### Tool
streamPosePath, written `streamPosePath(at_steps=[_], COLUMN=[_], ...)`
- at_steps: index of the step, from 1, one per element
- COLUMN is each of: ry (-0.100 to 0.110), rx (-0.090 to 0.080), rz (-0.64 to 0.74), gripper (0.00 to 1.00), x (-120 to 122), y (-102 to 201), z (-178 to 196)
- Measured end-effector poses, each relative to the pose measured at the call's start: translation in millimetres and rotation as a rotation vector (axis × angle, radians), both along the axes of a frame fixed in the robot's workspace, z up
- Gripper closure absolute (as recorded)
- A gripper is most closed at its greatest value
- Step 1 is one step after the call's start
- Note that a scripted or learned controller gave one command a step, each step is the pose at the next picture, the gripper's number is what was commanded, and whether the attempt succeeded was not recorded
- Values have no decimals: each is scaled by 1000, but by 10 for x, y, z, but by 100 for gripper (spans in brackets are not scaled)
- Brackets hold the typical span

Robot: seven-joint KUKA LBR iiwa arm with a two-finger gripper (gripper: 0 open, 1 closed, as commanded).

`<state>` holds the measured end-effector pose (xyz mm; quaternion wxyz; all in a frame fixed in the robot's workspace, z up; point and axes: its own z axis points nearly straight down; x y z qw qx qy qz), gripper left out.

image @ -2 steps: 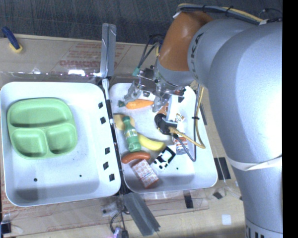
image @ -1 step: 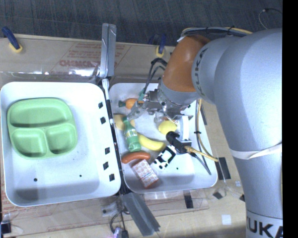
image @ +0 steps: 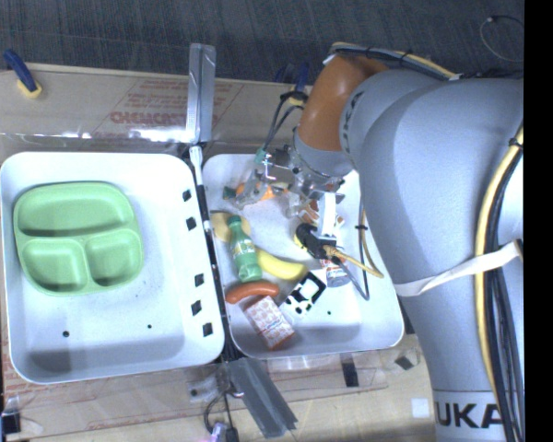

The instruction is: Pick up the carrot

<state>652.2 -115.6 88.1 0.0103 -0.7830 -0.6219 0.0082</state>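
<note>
**Spotter:** Where's the carrot from where you sit?

**Operator:** I read the small orange patch in the far left part of the right bin as the carrot. It's tucked in clutter right up against the gripper, so little of it shows. That's my judgement, not a certainty.

**Spotter:** And the gripper, spread or pinched?

**Operator:** I can't tell. It's a tangle of metal and cable under the wrist from this angle, and I won't claim it holds anything.

**Spotter:** Which way does the carrot lie from it?

**Operator:** Just below and a touch left of the gripper in my view, that is, slightly nearer the camera. They're close enough that I can't say whether they touch. Too little of the orange is visible to give its long axis.

**Spotter:** Any rival for it?

**Operator:** Yes. A longer reddish-orange piece lies near the front of the same bin, long axis roughly left to right, just below the banana and the green bottle. It looks more like a sausage to me. If that's the real target, it sits well apart from the gripper, toward the camera.

**Spotter:** The left bin?

**Operator:** It carries a green tray; I don't expect to go there.
</note>
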Motion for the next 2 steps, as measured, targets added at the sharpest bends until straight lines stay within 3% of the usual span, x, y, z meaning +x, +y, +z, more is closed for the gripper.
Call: streamPosePath(at_steps=[1, 2], ry=[-24, -24], rx=[0, -1], rz=[319, 320], gripper=[0, 100], x=[-299, -297], y=[195, 185], z=[152, 255])
